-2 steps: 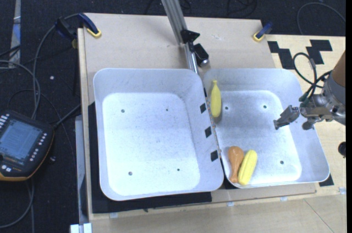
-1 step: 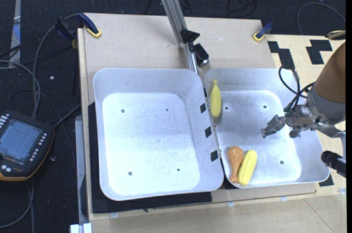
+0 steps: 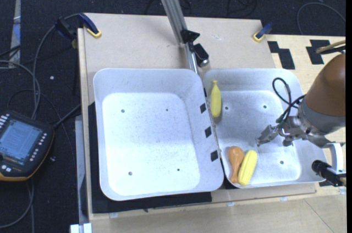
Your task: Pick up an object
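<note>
In the right bin [image 3: 253, 100] a yellow banana [image 3: 215, 99] lies along the left wall near the back. At the bin's front left corner an orange piece [image 3: 235, 160] and a yellow corn-like piece [image 3: 247, 166] rest side by side, touching. My gripper [image 3: 264, 137] hangs over the middle right of this bin, its thin fingers pointing left. It sits just up and right of the yellow piece, with a small gap between them. Nothing lies between the fingers, which stand slightly apart.
The left bin [image 3: 148, 133] adjoins the right one along a shared wall with black clips [image 3: 208, 130]. A slanted metal pole [image 3: 173, 6] rises behind the bins. A black cable [image 3: 283, 92] loops over the right bin's back right. A teach pendant [image 3: 19, 144] lies off the bench at left.
</note>
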`<action>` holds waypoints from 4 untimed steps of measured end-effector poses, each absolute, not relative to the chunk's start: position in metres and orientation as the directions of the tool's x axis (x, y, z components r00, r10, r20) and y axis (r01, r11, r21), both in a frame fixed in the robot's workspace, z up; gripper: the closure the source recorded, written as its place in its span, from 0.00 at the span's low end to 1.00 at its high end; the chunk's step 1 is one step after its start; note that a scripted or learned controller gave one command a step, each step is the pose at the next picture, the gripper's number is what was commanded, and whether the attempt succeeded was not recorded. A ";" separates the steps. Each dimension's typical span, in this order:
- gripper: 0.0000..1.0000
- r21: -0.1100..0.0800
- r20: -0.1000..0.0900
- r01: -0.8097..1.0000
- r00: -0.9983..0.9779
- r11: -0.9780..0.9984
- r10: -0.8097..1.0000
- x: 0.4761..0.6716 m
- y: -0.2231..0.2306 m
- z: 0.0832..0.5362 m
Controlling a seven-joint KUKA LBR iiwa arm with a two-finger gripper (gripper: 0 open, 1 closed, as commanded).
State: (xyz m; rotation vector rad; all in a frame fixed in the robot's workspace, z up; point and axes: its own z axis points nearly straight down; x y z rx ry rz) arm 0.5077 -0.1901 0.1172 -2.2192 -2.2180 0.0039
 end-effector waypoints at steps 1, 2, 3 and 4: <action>0.00 -0.001 0.000 1.000 0.000 0.000 1.000 0.508 -0.190 0.095; 1.00 0.001 0.000 1.000 0.000 0.000 1.000 0.508 -0.190 0.106; 1.00 0.005 -0.002 1.000 -0.001 0.001 1.000 0.510 -0.191 0.169; 1.00 0.003 -0.001 1.000 -0.001 0.001 1.000 0.510 -0.191 0.211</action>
